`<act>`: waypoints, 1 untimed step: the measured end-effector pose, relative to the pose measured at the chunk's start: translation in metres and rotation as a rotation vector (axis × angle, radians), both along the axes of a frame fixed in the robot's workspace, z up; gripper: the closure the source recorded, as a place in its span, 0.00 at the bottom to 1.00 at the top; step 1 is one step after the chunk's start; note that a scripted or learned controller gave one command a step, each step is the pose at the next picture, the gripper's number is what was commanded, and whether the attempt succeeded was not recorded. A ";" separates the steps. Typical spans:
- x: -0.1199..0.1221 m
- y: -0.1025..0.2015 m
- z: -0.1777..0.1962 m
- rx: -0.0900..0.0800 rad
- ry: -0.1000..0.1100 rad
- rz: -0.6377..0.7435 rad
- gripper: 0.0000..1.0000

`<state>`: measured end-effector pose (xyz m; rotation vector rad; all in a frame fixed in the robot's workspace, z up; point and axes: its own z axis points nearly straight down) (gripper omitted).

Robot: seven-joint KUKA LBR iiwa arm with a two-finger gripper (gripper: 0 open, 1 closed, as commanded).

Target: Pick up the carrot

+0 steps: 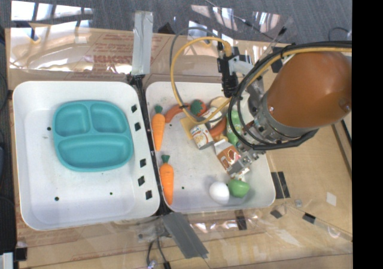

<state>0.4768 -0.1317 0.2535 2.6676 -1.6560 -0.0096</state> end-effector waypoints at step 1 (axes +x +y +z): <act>0.000 0.015 -0.003 -0.001 0.001 0.189 1.00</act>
